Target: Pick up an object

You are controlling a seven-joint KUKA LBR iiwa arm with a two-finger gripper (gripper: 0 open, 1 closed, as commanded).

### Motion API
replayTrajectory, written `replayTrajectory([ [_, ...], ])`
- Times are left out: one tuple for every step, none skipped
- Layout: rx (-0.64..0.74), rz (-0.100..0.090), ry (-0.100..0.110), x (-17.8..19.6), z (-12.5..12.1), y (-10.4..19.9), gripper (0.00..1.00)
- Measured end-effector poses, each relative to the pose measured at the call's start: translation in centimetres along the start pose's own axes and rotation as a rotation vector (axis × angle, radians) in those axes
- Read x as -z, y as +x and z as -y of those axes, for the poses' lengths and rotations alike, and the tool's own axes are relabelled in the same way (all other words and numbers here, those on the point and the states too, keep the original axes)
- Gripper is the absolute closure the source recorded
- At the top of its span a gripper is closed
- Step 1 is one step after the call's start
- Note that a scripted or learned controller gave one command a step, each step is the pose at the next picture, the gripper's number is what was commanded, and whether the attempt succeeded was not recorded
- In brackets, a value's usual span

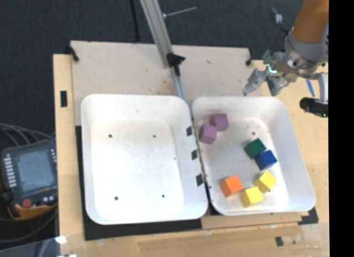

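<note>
Below and to the left of my gripper (264, 83), fingers spread and holding nothing over the right bin (287, 119) back rim: two purple cubes (213, 127) nearest, touching; green (254, 148), blue (266, 158), orange (232, 185), yellow (259, 189) farther forward.

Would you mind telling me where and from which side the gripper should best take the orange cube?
Probably from straight above, closing on the orange cube across its two sides away from the yellow cube. It lies flat in the right bin with bare floor on its left; the yellow cube sits close at its lower right.
</note>
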State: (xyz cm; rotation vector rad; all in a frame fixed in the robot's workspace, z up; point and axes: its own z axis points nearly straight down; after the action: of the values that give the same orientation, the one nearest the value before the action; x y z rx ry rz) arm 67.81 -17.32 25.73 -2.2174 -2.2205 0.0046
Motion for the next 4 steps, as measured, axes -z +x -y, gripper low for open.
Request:
replayTrajectory([
  [0.003,0.003,-0.004,0.4,-0.1,0.0,0.00],
  [0.000,0.002,-0.001,-4.4,0.7,0.4,0.00],
  [-0.001,0.002,-0.001,-10.6,0.5,0.3,0.00],
  [-0.001,0.005,-0.015,-13.6,0.2,0.0,0.00],
])
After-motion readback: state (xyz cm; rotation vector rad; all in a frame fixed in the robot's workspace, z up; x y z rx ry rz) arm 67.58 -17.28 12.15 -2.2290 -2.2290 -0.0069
